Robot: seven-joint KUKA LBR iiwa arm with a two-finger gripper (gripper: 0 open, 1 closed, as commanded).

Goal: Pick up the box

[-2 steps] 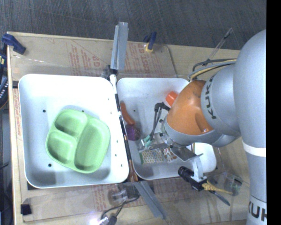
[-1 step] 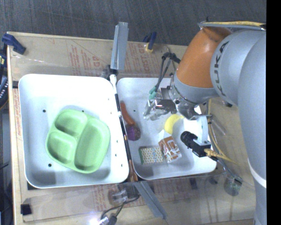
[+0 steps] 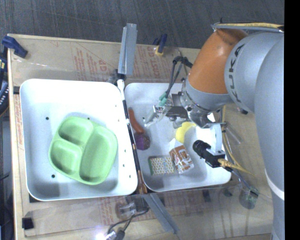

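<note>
A small brown box [image 3: 182, 160] with white print lies tilted near the front of the right bin [image 3: 190, 184]. Just to its left lies a flat green patterned packet [image 3: 161, 165]. My gripper [image 3: 156, 114] hangs over the middle of the right bin, up and to the left of the box and apart from it. Nothing of the box is in the gripper. The arm's wrist covers part of the bin's back right.
A yellow object [image 3: 184, 131] sits half under the wrist, above the box. A brown sausage shape [image 3: 136, 121] and a purple item [image 3: 142, 142] lie along the right bin's left wall. The left bin [image 3: 35, 99] holds a green divided tray [image 3: 83, 150].
</note>
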